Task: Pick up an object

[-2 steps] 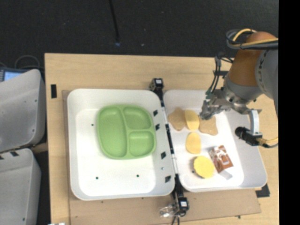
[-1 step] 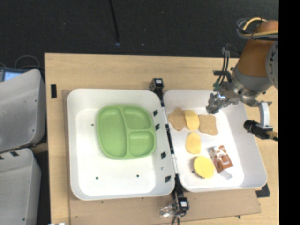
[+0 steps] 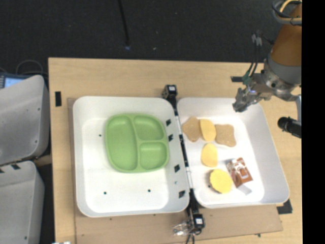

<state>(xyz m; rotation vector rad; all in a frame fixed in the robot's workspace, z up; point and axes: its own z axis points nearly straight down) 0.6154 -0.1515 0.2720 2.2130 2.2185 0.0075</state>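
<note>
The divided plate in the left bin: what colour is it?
Light green, all over; the divided plate lies in the left bin, seen plainly in the camera view.

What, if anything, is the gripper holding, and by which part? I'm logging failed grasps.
Nothing is held. The gripper hangs above the right bin's back corner, apart from the food pieces.

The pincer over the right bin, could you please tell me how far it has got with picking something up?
Nothing looks picked up yet. The pincer hangs over the far corner of the right bin, apart from the food pieces. The tan cookie, the yellow slice, the round yellow piece and the brown packet all lie on the bin floor. Left: descend, grip, lift.
</note>
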